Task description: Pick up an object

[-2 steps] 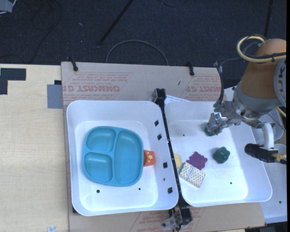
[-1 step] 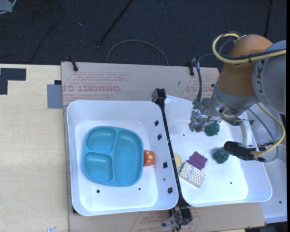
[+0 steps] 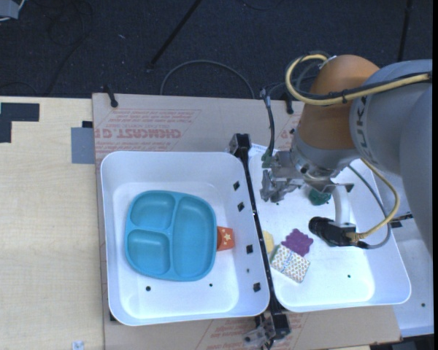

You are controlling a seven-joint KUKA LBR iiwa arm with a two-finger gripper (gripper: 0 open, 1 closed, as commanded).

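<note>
Cardboard [image 3: 142, 131] print "CHEMCRZT" reversed, claw [image 3: 275, 188] nearby

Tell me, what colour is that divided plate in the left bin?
Light blue; the divided plate shows clearly in the camera view.

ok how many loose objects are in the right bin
4 in sight: a small yellow piece by the divider, a purple lumpy object, a patterned white packet below it, and a teal object under the wrist. The arm may hide others.
</note>
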